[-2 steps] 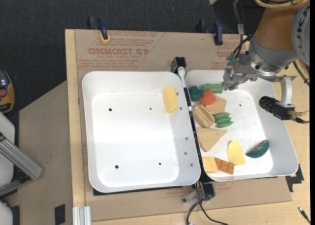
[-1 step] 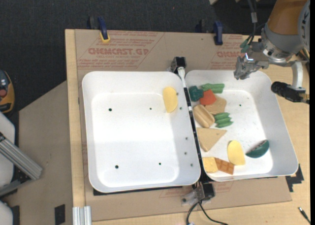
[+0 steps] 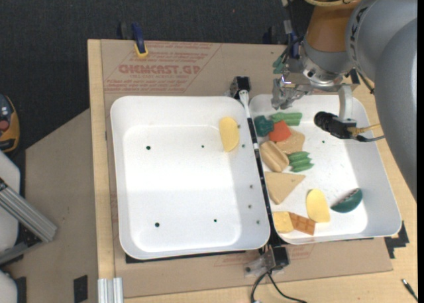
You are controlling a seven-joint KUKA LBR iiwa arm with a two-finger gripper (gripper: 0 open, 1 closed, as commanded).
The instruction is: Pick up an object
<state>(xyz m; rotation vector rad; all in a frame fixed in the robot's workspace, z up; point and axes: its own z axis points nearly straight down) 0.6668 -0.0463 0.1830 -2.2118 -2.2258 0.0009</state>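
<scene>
Red "CHEMCAST GP" print on the brown board (image 3: pixel 159 63) behind the bins.

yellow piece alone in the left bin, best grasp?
Judging by its pose, come straight down on the yellow piece and pinch across its narrow width, mid-length. It lies flat, long axis running up-down in view. Its right edge sits near the left bin wall, so finger room there looks tight.

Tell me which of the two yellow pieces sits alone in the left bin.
The yellow piece leaning against the left bin's right wall. The other yellow piece lies in the right bin, among other items near its front.
</scene>
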